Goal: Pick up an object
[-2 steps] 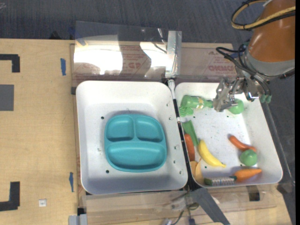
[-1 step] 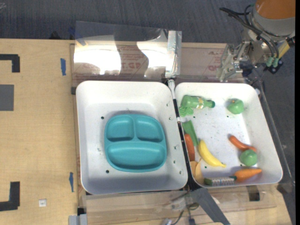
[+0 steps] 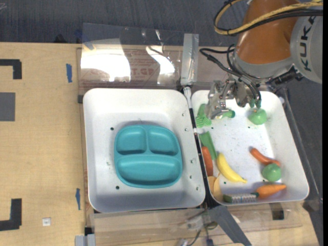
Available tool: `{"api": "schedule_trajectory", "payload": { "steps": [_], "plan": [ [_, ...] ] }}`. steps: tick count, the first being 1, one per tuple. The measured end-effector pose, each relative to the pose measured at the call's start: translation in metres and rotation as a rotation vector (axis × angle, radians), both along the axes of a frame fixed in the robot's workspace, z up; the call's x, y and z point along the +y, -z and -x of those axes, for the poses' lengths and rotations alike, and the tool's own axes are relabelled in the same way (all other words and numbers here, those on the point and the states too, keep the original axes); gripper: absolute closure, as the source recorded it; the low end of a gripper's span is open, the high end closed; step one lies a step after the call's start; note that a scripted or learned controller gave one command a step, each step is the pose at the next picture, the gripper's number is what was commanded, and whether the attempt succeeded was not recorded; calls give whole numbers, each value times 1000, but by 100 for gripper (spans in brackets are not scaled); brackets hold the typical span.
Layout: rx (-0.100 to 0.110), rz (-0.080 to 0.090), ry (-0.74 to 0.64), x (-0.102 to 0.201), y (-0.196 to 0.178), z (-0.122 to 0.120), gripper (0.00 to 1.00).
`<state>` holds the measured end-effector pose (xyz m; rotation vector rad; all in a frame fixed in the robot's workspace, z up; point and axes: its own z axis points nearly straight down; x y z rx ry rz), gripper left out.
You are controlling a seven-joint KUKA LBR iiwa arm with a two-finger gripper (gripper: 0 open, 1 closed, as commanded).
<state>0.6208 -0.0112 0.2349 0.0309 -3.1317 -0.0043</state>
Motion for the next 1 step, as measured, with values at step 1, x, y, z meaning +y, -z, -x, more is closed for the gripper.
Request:
{"api": "schedule_trajectory", "payload": {
  "steps": [1],
  "plan": [
    [-9, -1, -62, 90, -2, -45, 100]
  ]
}}
